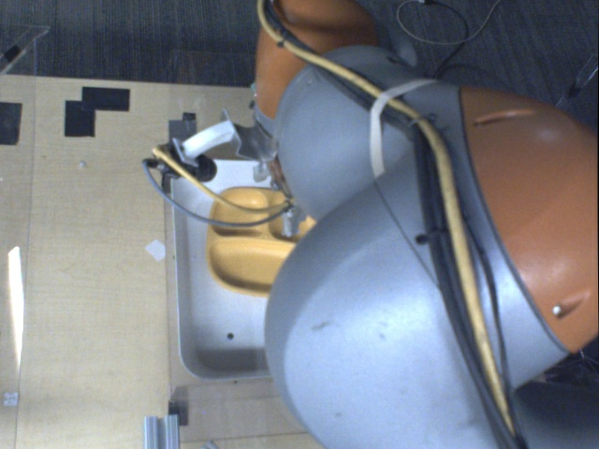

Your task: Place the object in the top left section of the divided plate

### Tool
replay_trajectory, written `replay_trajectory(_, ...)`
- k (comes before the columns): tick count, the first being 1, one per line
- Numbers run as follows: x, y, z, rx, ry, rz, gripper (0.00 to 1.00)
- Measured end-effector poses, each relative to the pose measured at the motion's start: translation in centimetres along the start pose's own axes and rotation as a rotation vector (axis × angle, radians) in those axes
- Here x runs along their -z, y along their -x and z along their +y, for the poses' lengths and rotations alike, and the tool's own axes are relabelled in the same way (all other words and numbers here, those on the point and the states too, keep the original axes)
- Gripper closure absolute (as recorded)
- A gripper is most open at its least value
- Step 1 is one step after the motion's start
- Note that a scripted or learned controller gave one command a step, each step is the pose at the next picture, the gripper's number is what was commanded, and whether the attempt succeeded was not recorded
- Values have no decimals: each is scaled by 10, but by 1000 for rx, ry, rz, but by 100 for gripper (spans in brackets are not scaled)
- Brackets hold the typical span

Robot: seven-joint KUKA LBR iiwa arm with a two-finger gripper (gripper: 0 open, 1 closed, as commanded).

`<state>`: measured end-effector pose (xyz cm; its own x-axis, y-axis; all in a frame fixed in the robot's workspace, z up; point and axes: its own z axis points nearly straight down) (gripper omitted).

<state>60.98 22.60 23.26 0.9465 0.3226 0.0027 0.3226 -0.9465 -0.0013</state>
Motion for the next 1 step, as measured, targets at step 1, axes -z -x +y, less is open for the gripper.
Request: replay_trajectory(1,117,-26,0,-127,1,2,0)
